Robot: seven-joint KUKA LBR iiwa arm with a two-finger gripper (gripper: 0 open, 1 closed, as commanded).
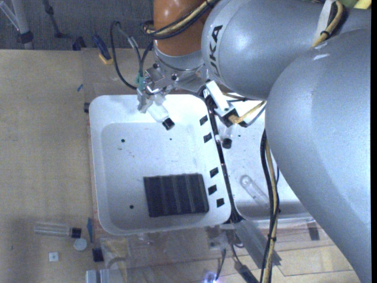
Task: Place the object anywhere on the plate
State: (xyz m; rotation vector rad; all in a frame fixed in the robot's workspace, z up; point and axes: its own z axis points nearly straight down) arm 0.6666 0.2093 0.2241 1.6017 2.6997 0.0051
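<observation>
A dark ribbed rectangular plate [175, 194] lies flat in the near part of the left bin [112, 175]. My gripper [155, 111] hangs over the far edge of that bin, well beyond the plate, under the orange band of the wrist. A small black piece [168, 123] shows at its lower tip; I cannot tell whether it belongs to the gripper. A clear, tube-like item [252, 187] lies in the right bin [247, 158], partly hidden behind the arm and a cable.
The grey arm covers most of the right bin. A black cable [227, 175] with black tags runs down along the divide between the bins. Small loose parts [75, 234] lie on the bench near the left bin's front corner.
</observation>
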